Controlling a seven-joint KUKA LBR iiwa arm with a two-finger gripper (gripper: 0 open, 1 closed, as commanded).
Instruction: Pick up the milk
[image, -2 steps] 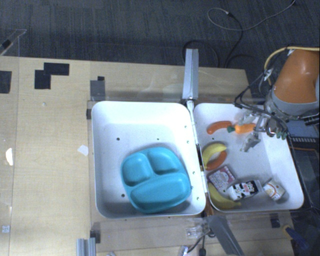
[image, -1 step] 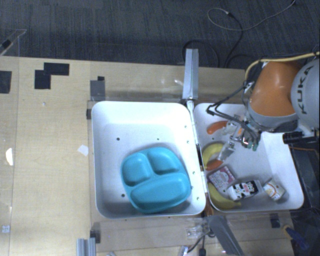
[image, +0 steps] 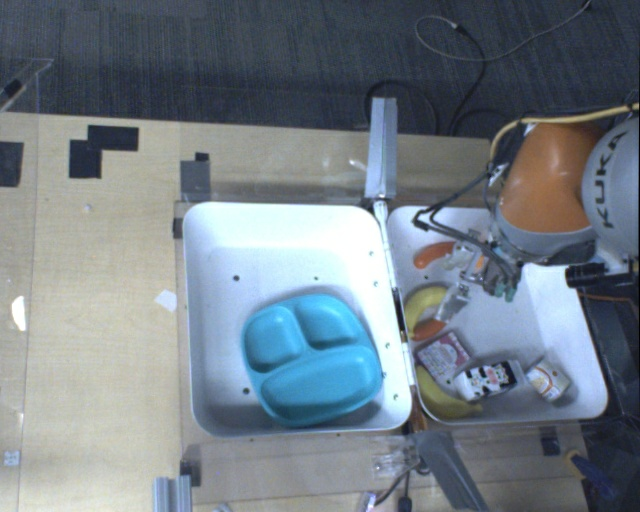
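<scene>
The claw (image: 462, 297) is hanging over the middle of the right bin (image: 572, 330), whether spread or closed I cannot tell, while the milk (image: 488, 379) is lying on its side near that bin's front edge, well apart from it, beside a small can (image: 548, 380).

Arm casing (image: 618, 190): smooth grey shell, rounded, with dark "KUK" lettering down its side.
Orange band (image: 545, 175): big glossy dome of orange, right above the wrist.
Cables (image: 455, 205): thin black leads looping off the wrist; a yellow one arcs over the orange.
Gripper (image: 465, 290): small metal-grey assembly, teal and orange flecks.
</scene>
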